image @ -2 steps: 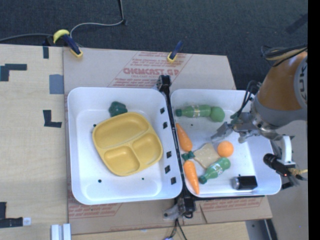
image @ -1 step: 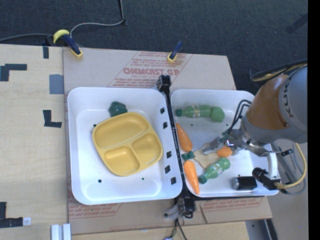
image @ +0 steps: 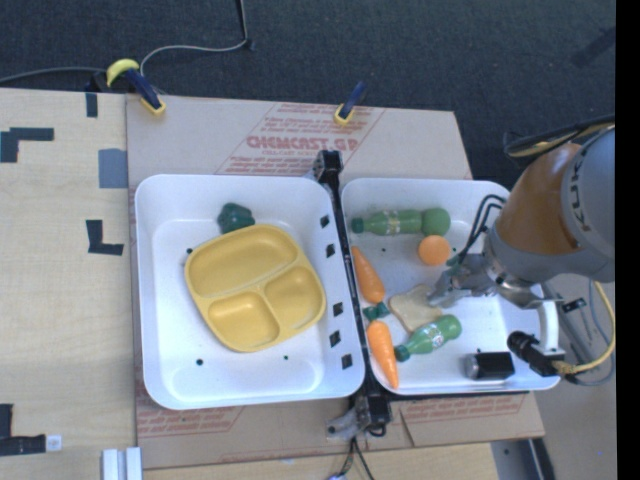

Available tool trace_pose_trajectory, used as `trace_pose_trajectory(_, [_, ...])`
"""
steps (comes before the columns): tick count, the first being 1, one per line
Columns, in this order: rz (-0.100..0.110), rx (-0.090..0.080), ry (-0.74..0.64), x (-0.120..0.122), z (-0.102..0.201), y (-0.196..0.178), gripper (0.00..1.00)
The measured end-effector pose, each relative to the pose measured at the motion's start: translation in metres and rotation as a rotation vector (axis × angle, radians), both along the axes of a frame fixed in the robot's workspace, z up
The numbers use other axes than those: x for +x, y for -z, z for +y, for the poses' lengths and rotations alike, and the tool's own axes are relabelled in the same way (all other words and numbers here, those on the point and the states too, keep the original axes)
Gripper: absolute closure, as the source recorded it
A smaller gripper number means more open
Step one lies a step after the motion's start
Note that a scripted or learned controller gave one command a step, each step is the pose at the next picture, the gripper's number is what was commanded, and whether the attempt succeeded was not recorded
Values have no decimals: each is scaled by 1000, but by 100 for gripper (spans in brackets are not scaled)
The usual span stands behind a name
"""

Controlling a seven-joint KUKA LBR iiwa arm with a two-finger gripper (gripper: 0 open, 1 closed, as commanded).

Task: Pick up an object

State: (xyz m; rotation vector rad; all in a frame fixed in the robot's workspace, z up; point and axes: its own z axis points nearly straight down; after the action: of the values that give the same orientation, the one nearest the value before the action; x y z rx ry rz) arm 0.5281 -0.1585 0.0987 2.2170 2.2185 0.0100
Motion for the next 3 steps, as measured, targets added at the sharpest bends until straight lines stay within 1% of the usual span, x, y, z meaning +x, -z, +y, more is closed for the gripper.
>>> trace_pose_trajectory(1, [3,1,0,-1,0,1,0])
trace_pose_trajectory(2, [4,-1,-3,107,63,13,0])
trace_pose_trajectory(3, [43,-1,7,133,56,17,0])
